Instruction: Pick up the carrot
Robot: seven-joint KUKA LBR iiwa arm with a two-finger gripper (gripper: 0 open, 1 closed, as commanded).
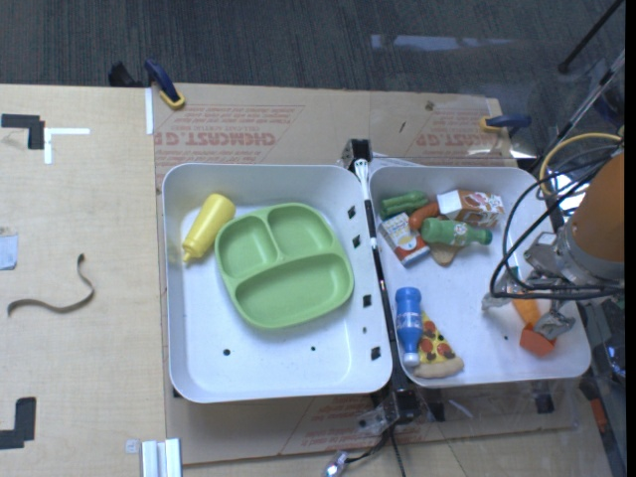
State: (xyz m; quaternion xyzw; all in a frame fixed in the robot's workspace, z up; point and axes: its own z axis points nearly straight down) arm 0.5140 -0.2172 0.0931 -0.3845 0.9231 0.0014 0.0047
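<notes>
carrot (424, 213): in the pile at the far side of the right bin (467, 351), wedged between green bottle (455, 232) and green pepper-like piece (402, 203).
gripper (532, 316): near right corner of the right bin, well apart from carrot, by orange piece (526, 311) and red block (538, 343).
jaws: can't tell, cabling hides them.
judgement: wrong spot; needs to cross the bin.

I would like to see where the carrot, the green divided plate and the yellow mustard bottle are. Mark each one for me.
carrot (425, 213), camera view, on its orange body.
green divided plate (285, 264), camera view, on its middle ridge.
yellow mustard bottle (207, 224), camera view, on its body.
</notes>
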